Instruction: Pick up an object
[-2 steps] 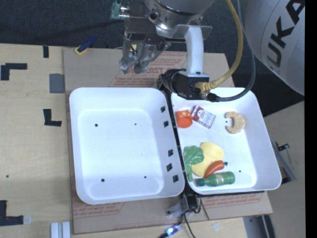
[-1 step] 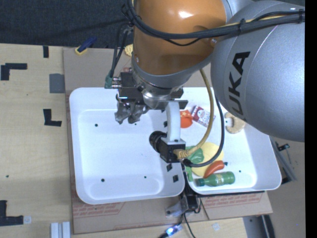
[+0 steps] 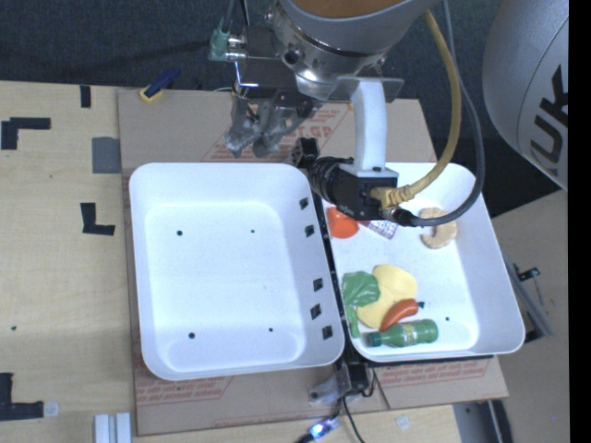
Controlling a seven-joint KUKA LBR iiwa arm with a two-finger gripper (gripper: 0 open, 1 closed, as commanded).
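Note:
My gripper (image 3: 257, 144) hangs raised over the far rim of the left bin (image 3: 148, 192). Its fingers are slightly apart with nothing between them. The objects all lie in the right bin (image 3: 499, 289). An orange-red piece (image 3: 342, 225) sits by the divider, partly hidden under the robot's black mount. Beside it is a small pale packet (image 3: 384, 231). A tan ring-shaped piece (image 3: 440, 230) lies further right. Toward the front are a green leafy piece (image 3: 359, 290), a yellow piece (image 3: 395, 285), a red pepper (image 3: 399, 314) and a green bottle (image 3: 404, 336) on its side.
The two bins touch along a divider with black clips (image 3: 319, 284). They rest on a cardboard sheet (image 3: 175, 127) on the wooden bench. A yellow cable (image 3: 452, 127) loops over the right bin's far side.

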